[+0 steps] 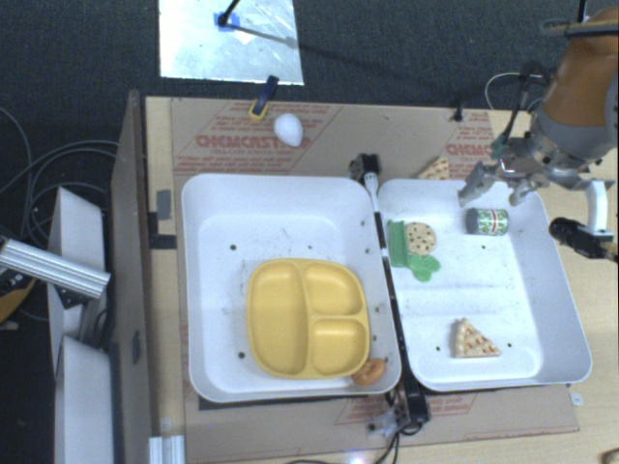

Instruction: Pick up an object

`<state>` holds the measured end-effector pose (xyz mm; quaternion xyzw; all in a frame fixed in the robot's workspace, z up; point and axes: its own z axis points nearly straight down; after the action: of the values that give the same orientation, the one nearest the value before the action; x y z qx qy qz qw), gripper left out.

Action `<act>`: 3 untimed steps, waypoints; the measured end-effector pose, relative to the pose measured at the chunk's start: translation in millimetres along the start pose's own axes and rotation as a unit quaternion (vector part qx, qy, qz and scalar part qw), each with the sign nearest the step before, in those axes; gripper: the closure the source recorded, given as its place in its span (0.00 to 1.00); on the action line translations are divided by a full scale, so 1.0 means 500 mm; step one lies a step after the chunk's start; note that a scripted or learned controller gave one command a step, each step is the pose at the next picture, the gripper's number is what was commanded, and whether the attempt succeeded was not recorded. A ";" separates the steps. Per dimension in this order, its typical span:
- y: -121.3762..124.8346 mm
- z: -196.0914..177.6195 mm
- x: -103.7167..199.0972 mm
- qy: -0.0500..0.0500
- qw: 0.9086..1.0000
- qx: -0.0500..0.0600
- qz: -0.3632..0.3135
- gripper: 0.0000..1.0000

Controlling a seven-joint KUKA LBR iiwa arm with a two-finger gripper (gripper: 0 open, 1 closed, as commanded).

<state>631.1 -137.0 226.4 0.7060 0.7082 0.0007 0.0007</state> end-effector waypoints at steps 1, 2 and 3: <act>0.034 0.216 -0.092 -0.001 1.000 0.001 0.002 0.00; 0.038 0.182 -0.088 -0.002 1.000 -0.003 0.000 1.00; 0.037 0.183 -0.088 -0.002 1.000 -0.002 0.000 0.00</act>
<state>650.1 -181.1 135.0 0.7057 0.7085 0.0013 0.0035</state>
